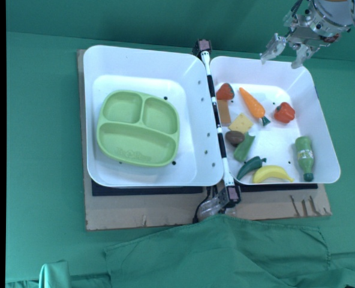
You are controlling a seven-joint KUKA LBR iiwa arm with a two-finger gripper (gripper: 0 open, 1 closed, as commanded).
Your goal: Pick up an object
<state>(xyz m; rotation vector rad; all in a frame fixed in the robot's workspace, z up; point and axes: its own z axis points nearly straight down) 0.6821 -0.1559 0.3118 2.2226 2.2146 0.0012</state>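
The gripper (285, 53) hangs above the far edge of the right bin (321, 125), its fingers spread open with nothing between them. Below it in that bin lie toy foods: a strawberry (225, 92), a carrot (252, 104), a red pepper (284, 112), a yellow cheese wedge (241, 123), a brown potato (234, 138), a green cucumber (244, 147), a dark green pepper (250, 166), a banana (271, 173) and a green bottle (304, 155). A tan stick (225, 112) lies beside the strawberry.
The left bin (105, 65) holds a light green divided plate (138, 128). A black-and-white bar (216, 119) runs between the bins. Both bins rest on cardboard (135, 212) over green cloth, which bunches up at the front (225, 254).
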